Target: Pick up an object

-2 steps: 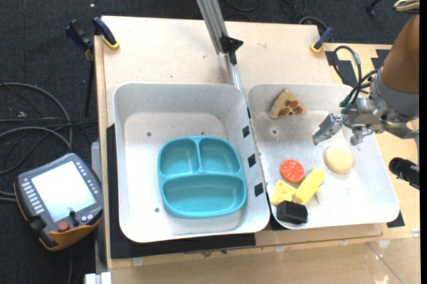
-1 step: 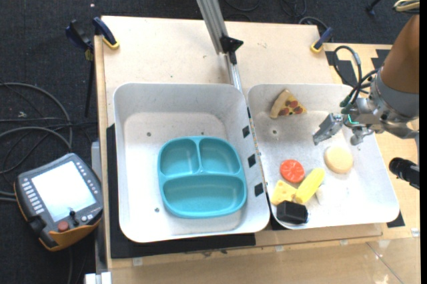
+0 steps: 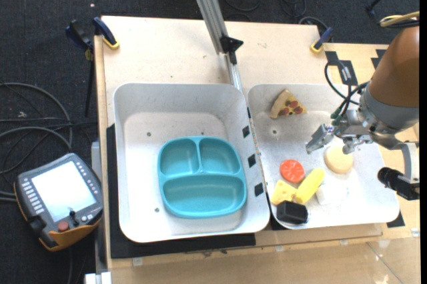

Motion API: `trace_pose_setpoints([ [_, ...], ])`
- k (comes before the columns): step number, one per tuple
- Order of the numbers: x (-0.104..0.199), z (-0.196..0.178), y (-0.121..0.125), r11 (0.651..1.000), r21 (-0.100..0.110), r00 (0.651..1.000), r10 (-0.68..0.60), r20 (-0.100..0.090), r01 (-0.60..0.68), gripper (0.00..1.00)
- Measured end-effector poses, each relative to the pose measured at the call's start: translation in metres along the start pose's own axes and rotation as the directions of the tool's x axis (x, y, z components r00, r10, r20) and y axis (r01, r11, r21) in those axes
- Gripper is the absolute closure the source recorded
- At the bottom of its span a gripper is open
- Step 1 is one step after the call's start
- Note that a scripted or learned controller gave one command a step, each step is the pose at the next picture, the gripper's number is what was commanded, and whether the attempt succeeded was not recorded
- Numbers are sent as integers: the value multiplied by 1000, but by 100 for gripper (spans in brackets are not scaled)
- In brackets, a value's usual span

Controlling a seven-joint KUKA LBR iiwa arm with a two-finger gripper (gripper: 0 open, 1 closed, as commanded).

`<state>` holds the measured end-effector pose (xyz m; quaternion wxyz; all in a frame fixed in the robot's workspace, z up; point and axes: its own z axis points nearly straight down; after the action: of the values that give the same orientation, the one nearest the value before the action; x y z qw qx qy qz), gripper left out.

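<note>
Your gripper (image 3: 331, 137): over right bin (image 3: 373, 209), fingers spread apart, nothing between them | pale round piece (image 3: 339, 161): just beside gripper, on bin floor | pizza slice (image 3: 287, 105): far end | tomato slice (image 3: 291, 171), corn cob (image 3: 308, 185), black block (image 3: 291, 212): near corner cluster | left bin (image 3: 133, 109): teal divided tray (image 3: 200, 176)

You see the bench (image 3: 167, 43) under bright, even overhead light. The two white bins (image 3: 133, 109) near overexposure across the middle of the frame, their floors almost without tone. Shadows are soft and short: one under the teal tray (image 3: 200, 177), one beneath the arm (image 3: 400, 83) at right. Focus holds throughout; the dark floor at top stays dim but legible.
</note>
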<state>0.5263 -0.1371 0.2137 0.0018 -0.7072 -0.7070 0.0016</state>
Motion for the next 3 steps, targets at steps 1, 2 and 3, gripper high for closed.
trace_pose_setpoints([
  [1, -2, 64, -4, 1000, 3, 1000, 1, -1, -1, 0],
  [2, -2, 115, -4, 1000, -4, 1000, 2, 0, -2, 0],
  [3, -2, 103, -3, 1000, -8, 1000, 0, 0, 0, 100],
])
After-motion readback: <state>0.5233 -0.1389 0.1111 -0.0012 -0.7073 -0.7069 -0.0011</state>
